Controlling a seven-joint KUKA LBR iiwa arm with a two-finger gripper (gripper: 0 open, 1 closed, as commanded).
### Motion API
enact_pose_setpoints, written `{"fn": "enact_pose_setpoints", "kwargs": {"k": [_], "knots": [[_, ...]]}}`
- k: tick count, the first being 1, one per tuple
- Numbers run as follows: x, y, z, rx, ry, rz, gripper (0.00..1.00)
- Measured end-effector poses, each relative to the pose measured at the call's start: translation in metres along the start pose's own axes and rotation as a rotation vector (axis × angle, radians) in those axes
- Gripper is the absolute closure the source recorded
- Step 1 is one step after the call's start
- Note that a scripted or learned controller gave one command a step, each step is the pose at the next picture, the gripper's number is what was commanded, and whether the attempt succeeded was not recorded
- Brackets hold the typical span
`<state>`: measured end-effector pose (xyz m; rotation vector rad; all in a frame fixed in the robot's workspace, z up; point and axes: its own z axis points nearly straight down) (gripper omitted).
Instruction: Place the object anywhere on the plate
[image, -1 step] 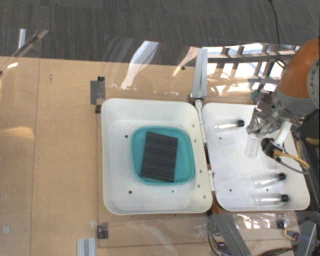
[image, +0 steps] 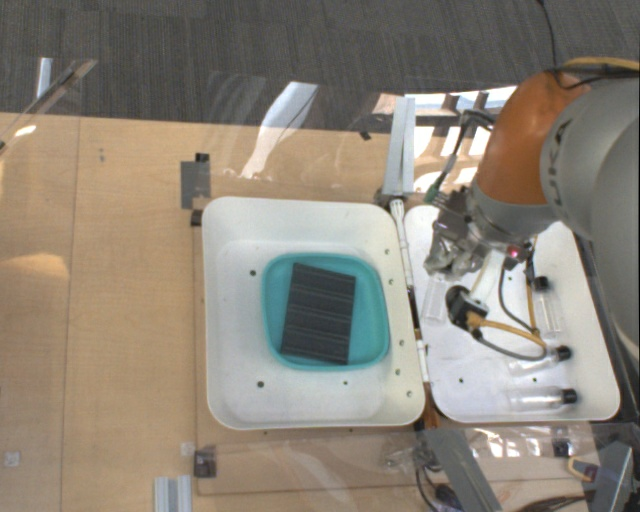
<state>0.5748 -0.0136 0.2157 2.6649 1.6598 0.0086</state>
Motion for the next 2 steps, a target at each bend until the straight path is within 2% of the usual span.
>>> {"fn": "enact_pose_setpoints", "kwargs": {"k": [1, 2], "knots": [[0.000, 0.000, 0.000, 0.000, 0.000, 0.001, 0.00], [0.011, 0.019, -0.142, -0.009, 0.002, 0.104, 0.00]]}}
